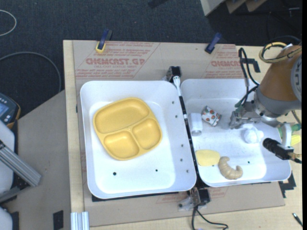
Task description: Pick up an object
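The gripper (238, 119), carried by the grey arm (280, 87) with its orange band, stood low over the upper middle of the right bin (218, 94); the slanted overhead view did not resolve whether it was spread or pressed together, and nothing could be seen held in it. Just beside it, toward the bin's near right, lay a white lump (250, 136), judged the likeliest candidate for the pick, though contact between the two could not be confirmed. To the gripper's left, apart from it, sat a small patterned piece (210, 115) in red and white, and farther left, near the bin's inner wall, a short white cylinder (195, 124). Along the near edge of the same bin lay a yellow flat piece (207, 157) and, touching or just beside it, a tan curved piece (230, 168). All five items rested on the bin floor. The left bin (144, 172) held one yellow divided plate (127, 127), well apart from the gripper. Both bins stood on the board-covered bench (144, 56). By this evidence the task was at its approach stage: the gripper had been brought among the objects, but no object was lifted. Left to do were a secure closing on one item, probably the white lump, and a raise clear of the bin.
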Robot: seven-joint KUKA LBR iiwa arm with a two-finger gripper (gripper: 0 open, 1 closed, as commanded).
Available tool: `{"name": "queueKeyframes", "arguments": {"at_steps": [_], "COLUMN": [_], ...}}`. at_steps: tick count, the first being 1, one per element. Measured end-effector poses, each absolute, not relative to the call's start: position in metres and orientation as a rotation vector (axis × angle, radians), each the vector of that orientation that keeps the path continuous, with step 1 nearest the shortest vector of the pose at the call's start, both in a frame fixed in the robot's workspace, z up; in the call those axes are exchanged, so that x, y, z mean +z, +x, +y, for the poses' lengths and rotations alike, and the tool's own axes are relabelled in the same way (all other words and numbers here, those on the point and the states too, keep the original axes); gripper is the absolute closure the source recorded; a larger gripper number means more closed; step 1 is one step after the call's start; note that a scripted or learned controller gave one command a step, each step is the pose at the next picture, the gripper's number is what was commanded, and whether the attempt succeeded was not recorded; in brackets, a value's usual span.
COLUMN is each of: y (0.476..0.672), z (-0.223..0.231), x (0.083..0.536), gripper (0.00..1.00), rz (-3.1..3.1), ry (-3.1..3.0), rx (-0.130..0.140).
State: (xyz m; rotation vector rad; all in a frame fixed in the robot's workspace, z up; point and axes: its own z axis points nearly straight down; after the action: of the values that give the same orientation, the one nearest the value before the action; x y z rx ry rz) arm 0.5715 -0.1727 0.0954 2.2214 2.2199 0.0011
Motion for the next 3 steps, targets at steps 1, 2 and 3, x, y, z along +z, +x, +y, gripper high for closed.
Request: {"name": "queueKeyframes", "arguments": {"at_steps": [1, 2, 3], "y": [0.559, 0.563, 0.560], "z": [-0.123, -0.090, 0.005], "x": [0.106, 0.117, 0.189], "gripper": [1.00, 1.00, 1.00], "rz": [2.229, 2.226, 2.231], "ry": [2.220, 2.217, 2.208], "rx": [0.001, 0.003, 0.012]}}
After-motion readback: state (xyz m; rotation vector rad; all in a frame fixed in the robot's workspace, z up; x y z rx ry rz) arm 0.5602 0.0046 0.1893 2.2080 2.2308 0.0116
